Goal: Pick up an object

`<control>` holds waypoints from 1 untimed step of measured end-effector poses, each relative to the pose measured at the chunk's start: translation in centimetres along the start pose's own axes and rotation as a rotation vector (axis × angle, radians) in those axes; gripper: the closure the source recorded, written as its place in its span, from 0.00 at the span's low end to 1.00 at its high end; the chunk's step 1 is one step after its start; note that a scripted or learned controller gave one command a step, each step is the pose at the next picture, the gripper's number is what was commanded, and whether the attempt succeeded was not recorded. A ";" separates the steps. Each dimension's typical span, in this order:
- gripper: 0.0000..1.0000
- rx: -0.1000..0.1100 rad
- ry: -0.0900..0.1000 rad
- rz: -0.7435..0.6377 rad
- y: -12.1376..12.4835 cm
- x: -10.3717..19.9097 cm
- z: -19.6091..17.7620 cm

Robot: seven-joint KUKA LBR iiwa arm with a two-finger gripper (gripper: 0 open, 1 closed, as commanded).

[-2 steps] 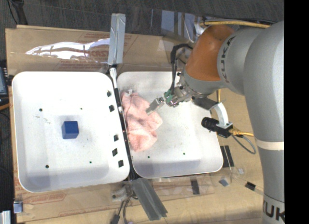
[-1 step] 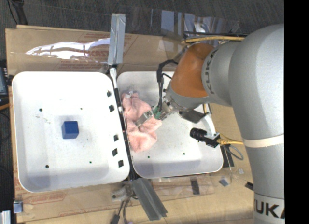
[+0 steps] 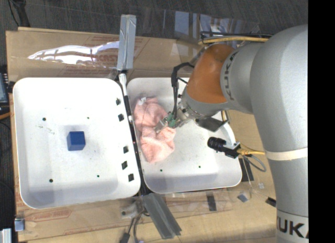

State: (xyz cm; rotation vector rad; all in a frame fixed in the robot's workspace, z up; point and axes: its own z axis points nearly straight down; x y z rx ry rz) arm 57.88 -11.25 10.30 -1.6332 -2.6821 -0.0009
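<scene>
Crumpled pink cloth [image 3: 153, 128] lies in the right bin's [image 3: 209, 176] left half

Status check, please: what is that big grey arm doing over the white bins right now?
Gripper down on crumpled pink cloth, right bin. Grasp unconfirmed. Small blue cube apart in left bin. No obstruction.

Two shallow white bins sit side by side — a left bin [image 3: 31, 132] and a right bin [image 3: 209, 174]. The left one holds a single blue cube [image 3: 76, 140]. The right one holds a single pink cloth [image 3: 152, 128], crumpled. One grey arm [image 3: 272, 95] reaches in — it carries one orange band [image 3: 209, 77] and one gripper [image 3: 171, 121].
</scene>
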 end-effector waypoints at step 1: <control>1.00 0.001 -0.001 0.077 8.1 3.3 -10.3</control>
